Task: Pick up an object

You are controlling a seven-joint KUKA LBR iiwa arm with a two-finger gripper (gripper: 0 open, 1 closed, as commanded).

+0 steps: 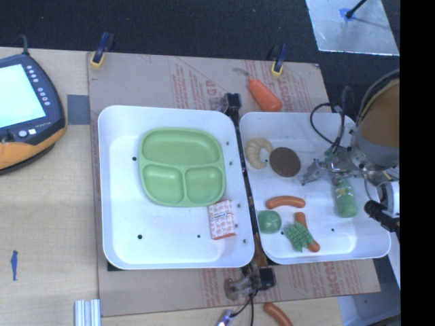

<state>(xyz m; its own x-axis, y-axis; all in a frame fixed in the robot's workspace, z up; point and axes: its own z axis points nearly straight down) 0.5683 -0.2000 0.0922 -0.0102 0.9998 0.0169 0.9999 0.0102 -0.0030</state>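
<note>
so the gripper (318, 173) is down in the right bin (272, 250), over toward its right half, with the grey arm (380, 124) coming in from the right edge. honestly can't tell if it's released or clenched, the metal bits at the tip are too small and tangled with the cables to read.

nearest thing to it looks like the green bottle (344, 199), lying just beside the tip, below and slightly right of it. its long axis runs roughly up-down in the view, so i'd guess a grab would want to close across the short width, left to right. nothing visibly between the tip's metal parts, so i wouldn't call anything grasped.

other candidates: the brown round cookie thing (285, 161) sits just left of the tip, the bagel (258, 152) further left touching near it, and the sausage (286, 202) lies sideways lower left. the carrot with green top (300, 234) and green pepper (269, 221) are near the front edge.

left bin (115, 182) has the green divided plate (183, 166) and a small packet (221, 220), well apart from the arm.
</note>
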